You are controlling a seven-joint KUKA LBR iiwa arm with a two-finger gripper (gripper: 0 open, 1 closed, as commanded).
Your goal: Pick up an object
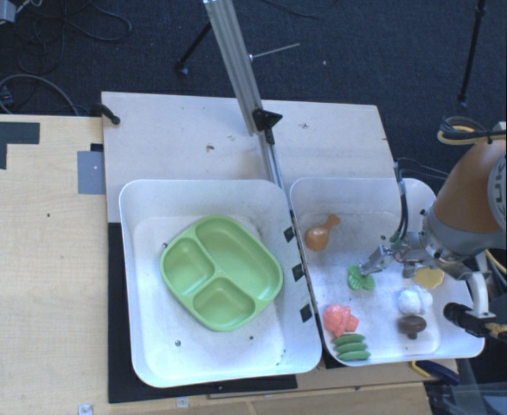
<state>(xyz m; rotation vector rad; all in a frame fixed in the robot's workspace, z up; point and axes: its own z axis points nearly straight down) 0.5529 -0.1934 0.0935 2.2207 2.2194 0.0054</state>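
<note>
My gripper [380,260] is low in the right bin [370,193], reaching in from the right. Its tip is right beside a small green leafy piece [358,279], just above and right of it; whether they touch is unclear. Around it lie an orange drumstick-shaped toy [321,232] to the upper left, a yellow piece [428,277] under the wrist, a white ball [409,301], a brown piece [412,324], a pink-red piece [341,320] and green pea pods [351,346] along the front.
The left bin [141,232] holds a light green divided plate [221,271]. A metal bar [245,67] slants down to the divider between the bins. The orange-banded arm [470,197] covers the right bin's right edge.
</note>
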